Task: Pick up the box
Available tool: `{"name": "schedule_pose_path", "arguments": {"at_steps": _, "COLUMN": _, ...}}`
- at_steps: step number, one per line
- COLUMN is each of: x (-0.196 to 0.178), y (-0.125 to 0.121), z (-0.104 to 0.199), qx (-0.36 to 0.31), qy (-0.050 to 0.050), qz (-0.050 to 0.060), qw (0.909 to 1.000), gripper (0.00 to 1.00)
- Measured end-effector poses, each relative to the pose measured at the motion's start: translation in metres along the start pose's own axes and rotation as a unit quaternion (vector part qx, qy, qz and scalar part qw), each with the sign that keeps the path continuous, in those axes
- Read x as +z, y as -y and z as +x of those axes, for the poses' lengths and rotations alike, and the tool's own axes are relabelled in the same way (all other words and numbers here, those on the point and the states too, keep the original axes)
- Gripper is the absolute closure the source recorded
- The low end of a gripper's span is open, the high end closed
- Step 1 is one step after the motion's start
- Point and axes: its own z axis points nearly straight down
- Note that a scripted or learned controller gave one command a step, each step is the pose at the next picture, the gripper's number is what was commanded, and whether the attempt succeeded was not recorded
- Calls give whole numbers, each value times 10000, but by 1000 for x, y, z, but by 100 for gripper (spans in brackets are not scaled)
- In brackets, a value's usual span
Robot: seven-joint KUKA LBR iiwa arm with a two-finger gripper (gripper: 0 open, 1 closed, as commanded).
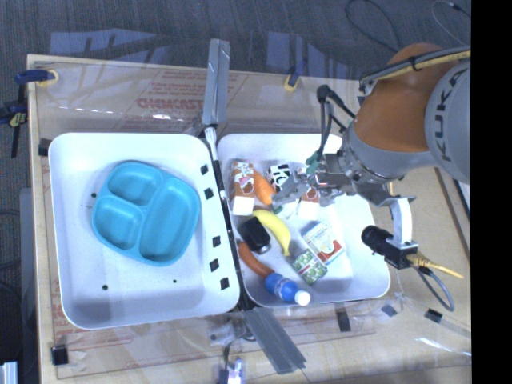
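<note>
From the camera view above the surface (120,82), two white bins are sitting side by side. The left bin (72,214) is carrying a blue divided plate (146,211). The right bin (364,274) is holding a clutter of things, and the banana (274,229) lying near its middle is serving as the landmark. Just right of the banana and a little lower, the box (324,244), white with red and green print, is lying flat on the bin floor. Below the banana, a blue bottle (285,288) with a white cap is resting near the bin's front wall. Left of the banana, a black object (256,234) is sitting, with an orange carrot (254,260) below it. Above the banana, the jaws (308,184) of the grey arm (400,126) are hanging over the bin's back part. How far the jaws are standing apart cannot be told, and nothing is showing between them. The box is lying apart from the jaws, nearer the bin's front.
</note>
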Motion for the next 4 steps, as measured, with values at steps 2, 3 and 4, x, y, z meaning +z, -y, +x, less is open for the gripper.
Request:
{"name": "schedule_pose_path", "arguments": {"at_steps": 2, "x": 168, "y": 21, "z": -83, "qx": 885, "qy": -5, "qz": -25, "qw": 9961, "gripper": 0}}
{"name": "schedule_pose_path", "arguments": {"at_steps": 3, "x": 174, "y": -31, "z": -81, "qx": 1143, "qy": 16, "qz": -61, "qw": 9934, "gripper": 0}}
{"name": "schedule_pose_path", "arguments": {"at_steps": 4, "x": 174, "y": -45, "z": -85, "qx": 1113, "qy": 2, "qz": -56, "qw": 9938, "gripper": 0}}
